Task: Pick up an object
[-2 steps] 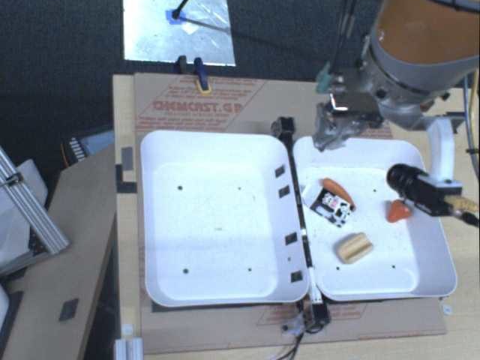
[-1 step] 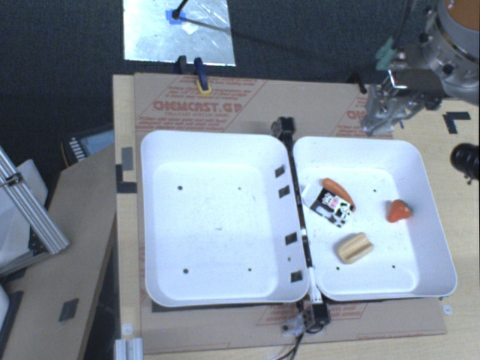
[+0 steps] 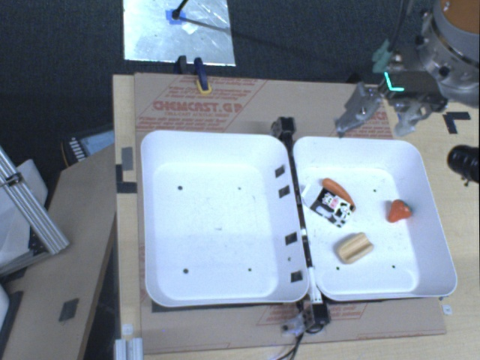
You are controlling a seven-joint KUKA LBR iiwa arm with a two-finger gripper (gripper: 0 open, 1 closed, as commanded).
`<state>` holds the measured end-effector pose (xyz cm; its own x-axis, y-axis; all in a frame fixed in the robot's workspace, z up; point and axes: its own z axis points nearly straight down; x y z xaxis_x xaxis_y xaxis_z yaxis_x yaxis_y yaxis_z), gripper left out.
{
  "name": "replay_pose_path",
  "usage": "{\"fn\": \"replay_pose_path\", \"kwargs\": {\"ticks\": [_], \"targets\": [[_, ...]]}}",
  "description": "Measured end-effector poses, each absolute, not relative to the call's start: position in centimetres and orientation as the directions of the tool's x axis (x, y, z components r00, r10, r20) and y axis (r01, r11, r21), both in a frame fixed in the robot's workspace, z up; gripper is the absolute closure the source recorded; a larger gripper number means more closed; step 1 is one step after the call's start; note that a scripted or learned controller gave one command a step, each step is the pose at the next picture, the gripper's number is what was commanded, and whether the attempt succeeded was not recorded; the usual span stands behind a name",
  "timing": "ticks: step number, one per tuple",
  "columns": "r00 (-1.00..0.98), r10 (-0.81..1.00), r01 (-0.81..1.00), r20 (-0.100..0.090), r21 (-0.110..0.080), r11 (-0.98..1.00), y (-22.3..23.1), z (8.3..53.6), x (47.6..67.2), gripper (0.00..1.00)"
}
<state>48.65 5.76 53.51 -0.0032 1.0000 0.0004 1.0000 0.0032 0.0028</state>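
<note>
White plastic bins number two; in the right bin [image 3: 431, 201] we count four things: orange carrot [image 3: 339, 189], patterned card [image 3: 332, 206], red lump [image 3: 399, 211], tan bread roll [image 3: 354, 247]. Gripper [image 3: 383, 118] hangs apart, holding nothing.

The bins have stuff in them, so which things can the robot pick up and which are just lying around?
For the job:
- end effector
- carrot
- black-and-white block
- red piece
- tan roll
- right bin holding them

Just lying about:
- left bin
- foil sheet
- blue and yellow clamp
- metal rail
</note>
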Motion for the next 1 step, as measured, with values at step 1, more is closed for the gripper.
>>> {"fn": "replay_pose_path", "kwargs": {"ticks": [1], "targets": [[-0.007, 1.000, 1.000, 0.001, 0.006, 0.007, 5.76, 54.67, 48.70, 1.00]]}}
